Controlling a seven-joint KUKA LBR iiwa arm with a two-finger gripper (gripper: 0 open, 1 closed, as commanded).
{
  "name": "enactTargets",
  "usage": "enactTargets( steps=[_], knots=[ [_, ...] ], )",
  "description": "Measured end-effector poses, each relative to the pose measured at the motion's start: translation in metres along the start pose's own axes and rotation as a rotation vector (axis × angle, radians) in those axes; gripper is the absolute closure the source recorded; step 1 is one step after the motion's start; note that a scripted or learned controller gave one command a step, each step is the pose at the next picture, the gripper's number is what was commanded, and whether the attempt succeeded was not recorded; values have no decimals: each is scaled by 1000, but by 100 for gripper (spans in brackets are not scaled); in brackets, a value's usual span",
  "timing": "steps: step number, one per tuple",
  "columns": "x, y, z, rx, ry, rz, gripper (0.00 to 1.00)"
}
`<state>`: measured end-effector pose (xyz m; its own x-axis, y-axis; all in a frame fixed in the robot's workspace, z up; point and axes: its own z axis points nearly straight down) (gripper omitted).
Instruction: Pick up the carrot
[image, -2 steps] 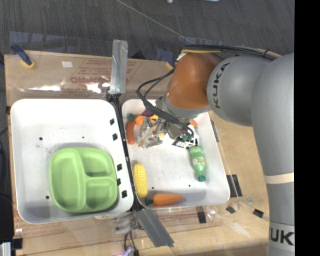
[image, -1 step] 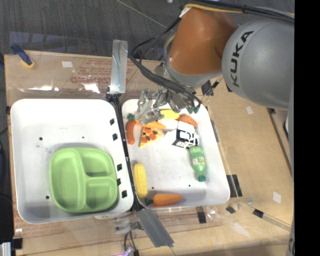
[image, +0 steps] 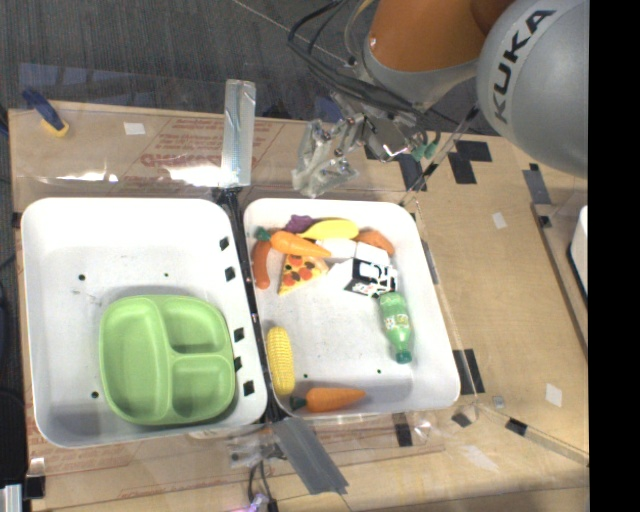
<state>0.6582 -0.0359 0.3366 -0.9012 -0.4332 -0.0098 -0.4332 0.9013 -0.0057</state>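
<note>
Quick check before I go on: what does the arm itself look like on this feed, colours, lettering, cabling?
The arm is a rounded grey casing with dark KUKA lettering, next to a glossy orange band. Black cables loop around the wrist. The claw below looks pale and translucent, with small metal parts.

Right bin (image: 440, 372): the centre floor is lying open, wide enough for a straight drop. A carrot (image: 333, 399) is sitting at the near wall, corn (image: 281, 359) just beside it along the left wall, open floor above it. The green bottle (image: 396, 325) is crowding the right wall. The far end is packed: a second carrot (image: 299, 244), banana (image: 331, 229), pizza slice (image: 299, 270) and sausage (image: 262, 263) are touching or overlapping. The green tray (image: 168, 357) is taking up the left bin's (image: 60, 250) near half.
</note>
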Motion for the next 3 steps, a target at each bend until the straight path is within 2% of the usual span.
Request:
enactTargets(
  steps=[1,2,3],
  knots=[
    [1,12,68,-9,12,-108,100],
    [96,-54,45,-2,8,102,100],
    [41,-30,58,-6,8,42,100]
  ],
)
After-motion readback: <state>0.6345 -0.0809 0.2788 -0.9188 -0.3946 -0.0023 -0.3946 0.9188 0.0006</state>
